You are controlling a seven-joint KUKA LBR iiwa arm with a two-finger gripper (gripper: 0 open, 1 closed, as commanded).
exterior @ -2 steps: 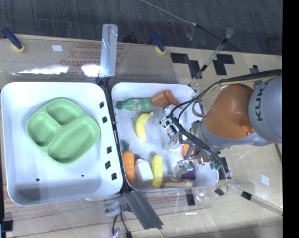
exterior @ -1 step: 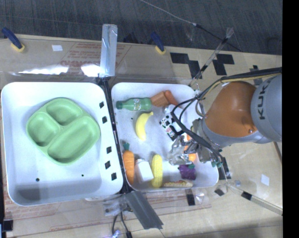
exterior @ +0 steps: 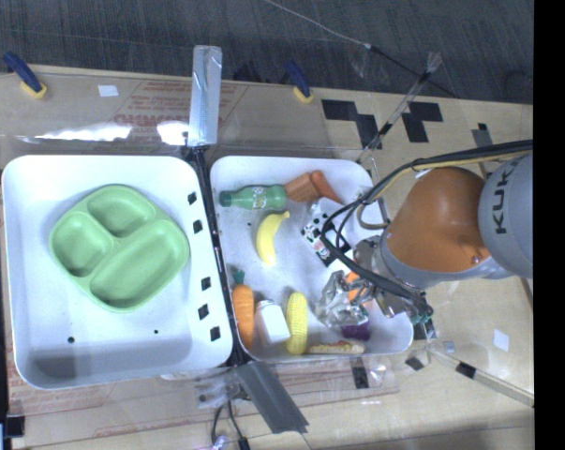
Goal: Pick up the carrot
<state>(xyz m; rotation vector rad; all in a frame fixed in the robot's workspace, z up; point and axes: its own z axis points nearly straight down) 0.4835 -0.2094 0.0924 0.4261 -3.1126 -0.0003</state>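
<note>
The carrot (exterior: 244, 314), orange with a small green top, lies along the left wall of the right bin (exterior: 228, 172) near its front corner. It is touching a white block (exterior: 274, 322). My gripper (exterior: 344, 300) hangs low over the front right part of the same bin, about a hand's width to the right of the carrot and apart from it. It sits just above a purple item (exterior: 356, 329). The grey arm with its orange band (exterior: 438, 218) reaches in from the right.
The right bin also holds a green bottle (exterior: 254, 197), an orange-brown item (exterior: 311, 187), a banana (exterior: 270, 236), a corn cob (exterior: 298, 323) and a dice-like cube (exterior: 316, 226). A green divided plate (exterior: 120, 246) lies in the left bin (exterior: 38, 345). Cables trail beside the wrist.
</note>
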